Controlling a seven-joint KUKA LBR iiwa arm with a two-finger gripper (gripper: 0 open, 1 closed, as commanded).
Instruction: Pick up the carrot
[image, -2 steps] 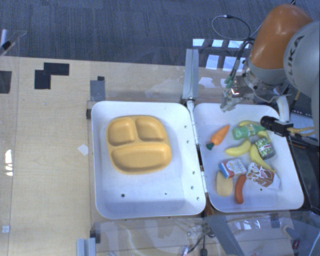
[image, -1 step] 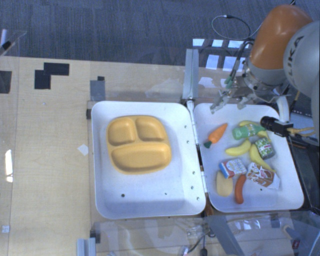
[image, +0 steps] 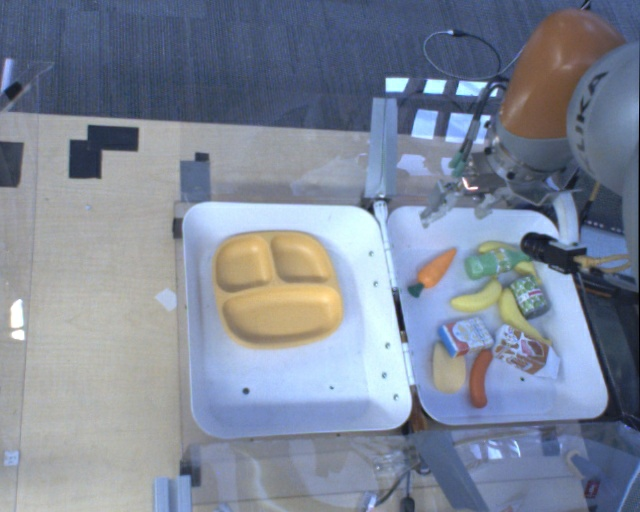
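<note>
We see the carrot (image: 436, 269) lying in the right bin (image: 590, 400) near its left wall, long axis diagonal, green top pointing lower left (toward the divider). Above it, our gripper (image: 462, 198) hovers with fingers spread, holding nothing.

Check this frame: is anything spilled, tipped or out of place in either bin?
Nothing stands out. The yellow tray sits flat in the left bin. The carrot and other toy foods lie loosely scattered inside the right bin, none over the rim. The claw hovers above its far edge.
</note>
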